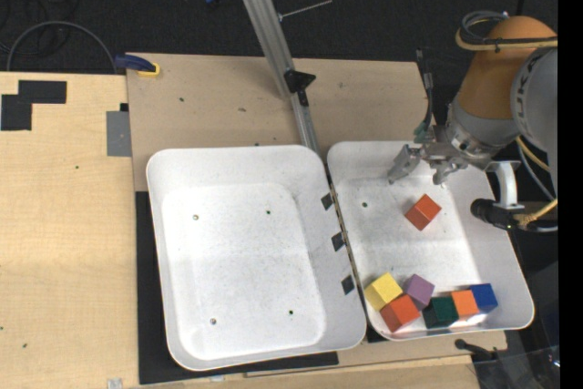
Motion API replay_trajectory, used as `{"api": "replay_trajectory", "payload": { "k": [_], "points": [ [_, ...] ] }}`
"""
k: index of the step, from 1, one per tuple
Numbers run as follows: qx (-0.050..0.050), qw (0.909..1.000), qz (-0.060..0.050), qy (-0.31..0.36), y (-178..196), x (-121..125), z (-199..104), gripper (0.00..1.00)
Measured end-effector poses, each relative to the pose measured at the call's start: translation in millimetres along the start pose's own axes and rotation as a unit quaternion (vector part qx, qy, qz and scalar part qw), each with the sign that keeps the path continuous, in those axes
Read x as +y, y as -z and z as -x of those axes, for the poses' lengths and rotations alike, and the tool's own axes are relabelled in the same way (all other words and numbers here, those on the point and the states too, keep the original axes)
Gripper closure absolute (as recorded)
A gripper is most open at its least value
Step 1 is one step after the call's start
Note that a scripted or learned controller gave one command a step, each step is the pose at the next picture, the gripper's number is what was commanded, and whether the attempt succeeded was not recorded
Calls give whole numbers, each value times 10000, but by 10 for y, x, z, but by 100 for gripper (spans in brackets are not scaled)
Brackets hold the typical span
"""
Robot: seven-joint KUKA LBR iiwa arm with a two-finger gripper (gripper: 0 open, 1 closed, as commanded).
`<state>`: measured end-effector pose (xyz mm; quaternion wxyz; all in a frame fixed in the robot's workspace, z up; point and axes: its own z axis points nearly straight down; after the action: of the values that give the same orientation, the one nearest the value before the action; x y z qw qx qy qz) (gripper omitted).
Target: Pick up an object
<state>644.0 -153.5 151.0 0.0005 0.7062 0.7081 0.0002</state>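
Observation:
My gripper (423, 175) hangs over the back part of the right bin (510, 273), its two grey fingers spread apart and open, with nothing between them. A red-orange block (423, 212) lies on the bin floor just below and in front of the fingertips, apart from them. Along the bin's front edge sits a cluster of blocks: yellow (383, 289), red (399, 312), purple (419, 288), dark green (441, 312), orange (465, 301) and blue (484, 296).
The left bin (241, 250) stands beside the right one, with black clips (337, 240) along the shared edge. A slanted aluminium rail (271, 36) rises behind the bins. The arm's orange band (499, 68) and cables fill the right side.

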Motion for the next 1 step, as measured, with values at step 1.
{"api": "replay_trajectory", "payload": {
  "k": [1],
  "points": [
    [-1,10000,9,-2,101,2,7,100]
  ]
}}
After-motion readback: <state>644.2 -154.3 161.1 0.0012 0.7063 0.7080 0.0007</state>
